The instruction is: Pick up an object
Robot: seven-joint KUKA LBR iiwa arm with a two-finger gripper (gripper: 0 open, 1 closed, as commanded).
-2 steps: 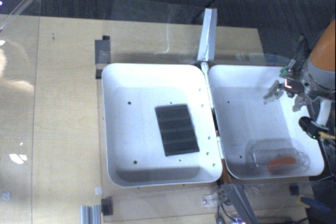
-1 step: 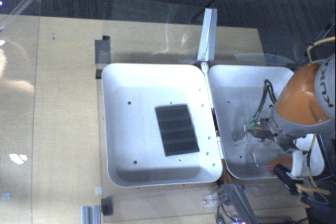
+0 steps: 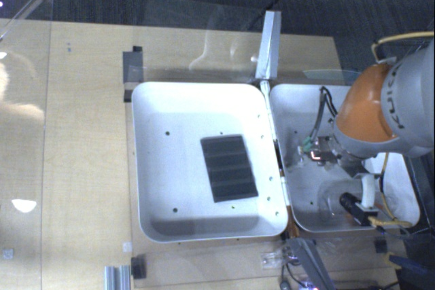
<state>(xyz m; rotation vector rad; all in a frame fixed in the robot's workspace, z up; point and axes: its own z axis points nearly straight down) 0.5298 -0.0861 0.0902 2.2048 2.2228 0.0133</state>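
The ribbed black pad [image 3: 229, 168] lies flat mid-floor in the left bin [image 3: 153, 112]. Beyond its right wall, the gripper [image 3: 319, 153] hangs over the right bin [image 3: 292, 105]; its grip state I cannot tell. It should cross that wall and straddle the pad's 2 long edges.

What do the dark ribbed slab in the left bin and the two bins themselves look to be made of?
Dark ribbed slab: probably matte rubber or foam; flat charcoal surface with cross grooves and no glare. Left bin and right bin: likely white plastic or painted metal, smooth and slightly glossy, with rounded corners and soft reflections; the look leaves it open.
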